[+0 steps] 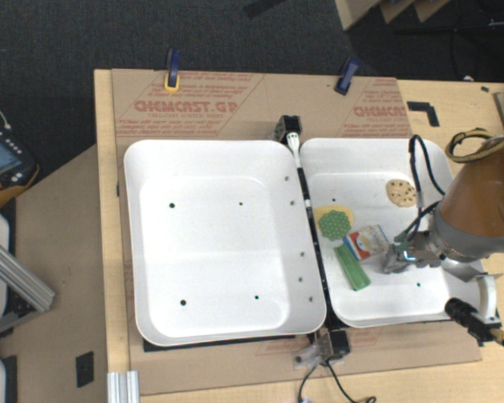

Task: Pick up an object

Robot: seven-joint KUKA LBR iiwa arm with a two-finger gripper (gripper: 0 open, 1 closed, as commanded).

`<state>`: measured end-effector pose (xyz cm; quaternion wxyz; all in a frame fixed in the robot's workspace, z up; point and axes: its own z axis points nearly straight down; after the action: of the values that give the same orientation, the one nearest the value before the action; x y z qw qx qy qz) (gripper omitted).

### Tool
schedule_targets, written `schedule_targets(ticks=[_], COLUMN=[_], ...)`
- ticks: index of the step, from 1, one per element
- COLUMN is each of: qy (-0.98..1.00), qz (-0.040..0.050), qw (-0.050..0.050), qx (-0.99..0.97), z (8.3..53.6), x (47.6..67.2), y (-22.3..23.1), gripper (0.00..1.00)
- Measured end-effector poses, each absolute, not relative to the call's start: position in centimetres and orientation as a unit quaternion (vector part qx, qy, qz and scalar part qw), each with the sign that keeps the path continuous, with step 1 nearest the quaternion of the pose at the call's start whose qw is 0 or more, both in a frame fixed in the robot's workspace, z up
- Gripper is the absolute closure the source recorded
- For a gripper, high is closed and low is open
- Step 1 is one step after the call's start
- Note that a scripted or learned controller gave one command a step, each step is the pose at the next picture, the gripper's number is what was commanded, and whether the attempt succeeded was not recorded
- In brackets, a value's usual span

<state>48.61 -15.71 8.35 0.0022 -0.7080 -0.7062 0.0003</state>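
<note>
Gripper [395,257] sits low in the right bin [378,316] just beside the small carton [368,242], jaw state can't tell, so centre over the carton before you close and lift.

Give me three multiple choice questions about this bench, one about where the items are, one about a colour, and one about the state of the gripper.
1. Which bin holds the objects?
A. The left bin
B. The right bin
C. Both bins

2. What colour is the long stick-shaped object?
A. Green
B. Red
C. Black

3. Where is the gripper?
A. Over the left bin
B. Outside both bins
C. Low in the right bin beside the objects

Answers: B, since the cookie and the rest lie in the right bin; A, the stick is green; C, the gripper sits low by the small packet.
</note>
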Motion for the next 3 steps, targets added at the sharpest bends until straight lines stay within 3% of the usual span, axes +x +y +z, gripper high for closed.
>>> schedule_targets(ticks=[1, 2, 3], qy=[-0.71, -0.706, -0.707], qz=[-0.0045, 0.0016, -0.0004], qw=[-0.004, 0.002, -0.001], qx=[-0.704, -0.708, -0.708], z=[19.1, 15.1, 16.3], x=[50.3, 47.7, 48.0], y=[-8.3, -11.0, -10.8], gripper=[1.0, 1.0, 1.0])
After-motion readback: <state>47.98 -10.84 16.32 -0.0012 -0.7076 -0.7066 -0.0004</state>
